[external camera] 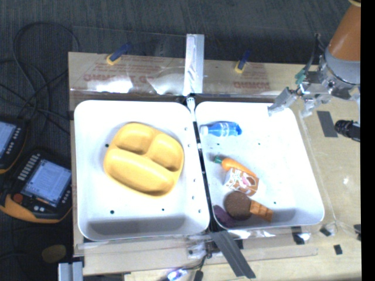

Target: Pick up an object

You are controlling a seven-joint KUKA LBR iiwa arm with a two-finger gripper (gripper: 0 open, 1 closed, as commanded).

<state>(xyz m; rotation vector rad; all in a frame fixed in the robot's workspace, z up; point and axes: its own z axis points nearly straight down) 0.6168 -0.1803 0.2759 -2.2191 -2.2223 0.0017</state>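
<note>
Two shallow white bins sit side by side on the bench (340, 174). The left bin (88, 174) holds one large yellow moulded item (143, 158), lobed like a loaf of bread, lying near the bin's centre. The right bin (293, 157) holds several smaller things. A blue and white bottle (222, 129) lies on its side near the far left corner, close to the divider between the bins. An orange carrot-shaped toy (230, 164) lies toward the middle-left, touching a small red and white carton (242, 182) just in front of it. At the near edge sits a brown round piece (237, 205) joined to an orange cone (261, 211), resembling an ice-cream toy, with a dark purple item (221, 216) partly hidden beneath it at the near left corner. The arm (347, 37) enters from the right, its orange band visible at the bench's far right corner. The gripper (284, 101) is above the far right corner of the right bin, well apart from all the objects. Nothing shows between the jaws; whether they are open or closed cannot be told from this angle. Clear plastic sheeting (170, 78) and two clips lie along the bench's far edge.
</note>
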